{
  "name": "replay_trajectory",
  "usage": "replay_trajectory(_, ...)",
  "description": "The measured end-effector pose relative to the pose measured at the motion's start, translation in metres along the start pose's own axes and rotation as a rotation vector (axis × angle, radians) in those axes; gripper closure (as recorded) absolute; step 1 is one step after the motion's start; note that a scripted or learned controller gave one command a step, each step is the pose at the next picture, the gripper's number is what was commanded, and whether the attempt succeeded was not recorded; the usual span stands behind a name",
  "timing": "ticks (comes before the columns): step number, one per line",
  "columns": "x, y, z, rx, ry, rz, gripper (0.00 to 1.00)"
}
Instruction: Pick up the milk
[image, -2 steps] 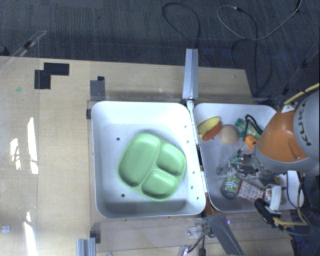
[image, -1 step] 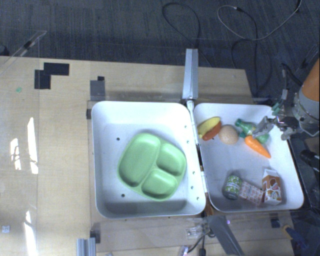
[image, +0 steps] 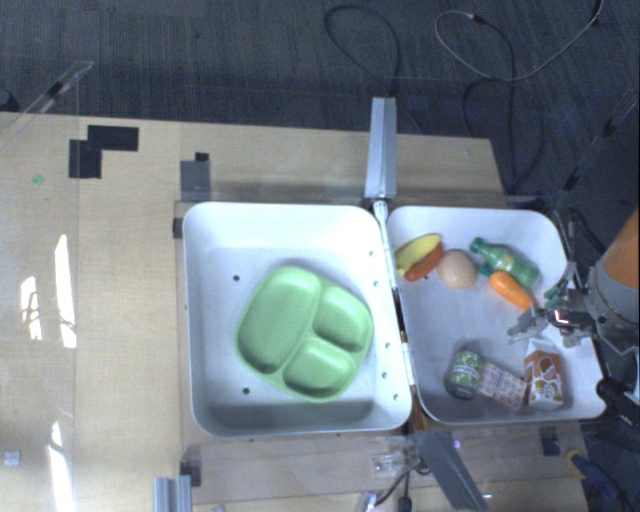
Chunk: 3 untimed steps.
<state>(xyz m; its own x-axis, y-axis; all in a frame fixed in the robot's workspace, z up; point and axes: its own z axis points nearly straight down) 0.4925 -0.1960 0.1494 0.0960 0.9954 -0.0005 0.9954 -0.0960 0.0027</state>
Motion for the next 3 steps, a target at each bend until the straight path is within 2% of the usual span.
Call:
replay_trajectory(1, -0.004, 0.000, 0.060, -0.011, 0.000, -0.037, 0.00)
replay_trajectory(2, 0.006, -0.002, 0.060, -0.013, -0.005, -0.102, 0.00)
replay_trajectory(3, -0.008, 0.000, 0.060, -0.009, 0.001, -0.145, 0.00)
